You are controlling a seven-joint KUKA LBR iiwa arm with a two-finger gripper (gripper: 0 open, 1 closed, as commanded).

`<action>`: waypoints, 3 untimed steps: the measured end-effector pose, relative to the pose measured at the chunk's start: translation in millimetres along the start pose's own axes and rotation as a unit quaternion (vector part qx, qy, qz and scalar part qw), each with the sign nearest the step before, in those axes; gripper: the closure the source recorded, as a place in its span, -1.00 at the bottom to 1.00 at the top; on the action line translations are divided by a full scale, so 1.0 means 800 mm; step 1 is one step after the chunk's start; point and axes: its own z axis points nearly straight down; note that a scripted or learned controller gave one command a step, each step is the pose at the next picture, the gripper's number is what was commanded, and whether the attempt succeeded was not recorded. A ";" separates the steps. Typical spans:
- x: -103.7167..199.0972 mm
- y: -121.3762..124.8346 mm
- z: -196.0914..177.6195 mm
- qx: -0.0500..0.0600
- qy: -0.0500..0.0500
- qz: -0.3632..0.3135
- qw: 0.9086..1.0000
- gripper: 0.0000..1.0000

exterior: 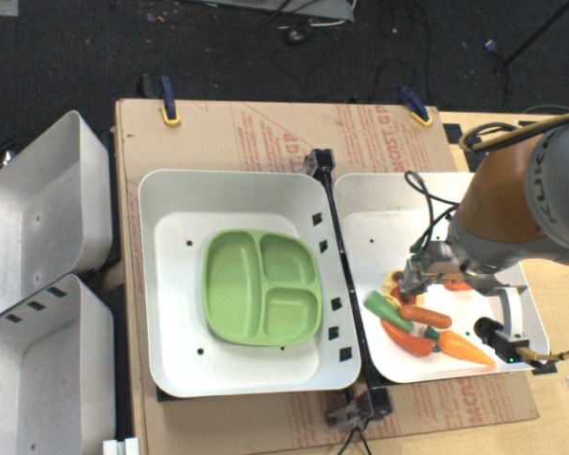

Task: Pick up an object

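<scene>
In the right bin [379, 207] lies a cluster of toy vegetables near the front: a green piece [383, 305], a red sausage-like piece [425, 317], a red-orange pepper-like piece [408, 340] and an orange carrot [465, 348]. A small yellow-orange bit [394, 282] and a red bit [458, 285] lie beside them. My gripper [415, 278] reaches down from the orange-banded wrist [503, 197] right above the back of this cluster, close to the yellow-orange bit. The wrist hides its fingers.
The left bin [171, 207] holds a green divided plate [263, 287]. A black divider [337, 254] runs between the bins. Two spare white bins [38, 216] stand off the bench at the left. Cables [427, 197] loop over the right bin's back.
</scene>
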 end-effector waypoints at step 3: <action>-0.015 0.006 -0.221 -0.003 -0.001 -0.003 1.000 1.00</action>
